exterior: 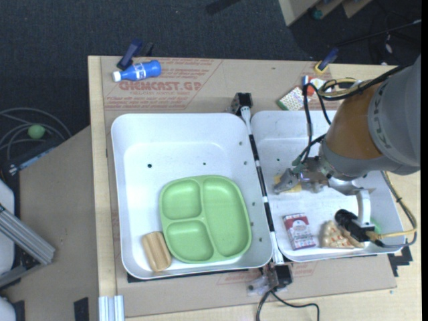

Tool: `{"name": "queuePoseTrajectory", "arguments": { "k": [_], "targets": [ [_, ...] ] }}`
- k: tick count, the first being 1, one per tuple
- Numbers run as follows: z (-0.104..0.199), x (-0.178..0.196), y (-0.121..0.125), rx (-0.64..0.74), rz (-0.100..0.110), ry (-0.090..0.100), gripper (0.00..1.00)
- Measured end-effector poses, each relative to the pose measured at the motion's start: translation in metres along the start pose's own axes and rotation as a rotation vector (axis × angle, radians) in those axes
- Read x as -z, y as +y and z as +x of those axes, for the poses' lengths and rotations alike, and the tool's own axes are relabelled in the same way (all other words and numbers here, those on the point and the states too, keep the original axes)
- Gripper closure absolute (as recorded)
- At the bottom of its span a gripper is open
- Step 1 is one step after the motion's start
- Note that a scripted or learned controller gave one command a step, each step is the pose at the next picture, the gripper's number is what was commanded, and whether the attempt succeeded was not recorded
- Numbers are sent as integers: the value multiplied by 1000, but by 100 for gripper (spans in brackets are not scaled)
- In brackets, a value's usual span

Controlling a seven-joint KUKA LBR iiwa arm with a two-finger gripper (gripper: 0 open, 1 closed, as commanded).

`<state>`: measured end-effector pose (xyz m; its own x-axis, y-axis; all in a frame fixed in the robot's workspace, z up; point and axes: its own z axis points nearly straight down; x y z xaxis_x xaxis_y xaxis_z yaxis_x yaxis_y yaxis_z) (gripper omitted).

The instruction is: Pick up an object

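Your desk (214,89) is pale wood on dark carpet (67,19). The gripper (290,181) hangs over the right bin (281,142); you cannot tell its state.

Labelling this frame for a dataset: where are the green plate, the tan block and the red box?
green plate (204,218), camera view, middle dividers.
tan block (156,251), camera view, top face.
red box (297,231), camera view, top face.

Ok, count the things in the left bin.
2. A green divided plate sits centre, toward the near edge; a tan block lies by its near-left corner. Anything under the plate would be hidden.
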<state>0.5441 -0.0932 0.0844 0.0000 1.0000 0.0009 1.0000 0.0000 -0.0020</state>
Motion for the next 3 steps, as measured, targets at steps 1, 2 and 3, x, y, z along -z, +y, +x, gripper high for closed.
{"name": "queuePoseTrajectory", "arguments": {
  "k": [1,2,3],
  "targets": [
    [-23,1,77,1,-3,-1,0],
    [-10,0,38,0,0,0,0],
    [-2,2,28,0,0,0,0]
  ]
}}
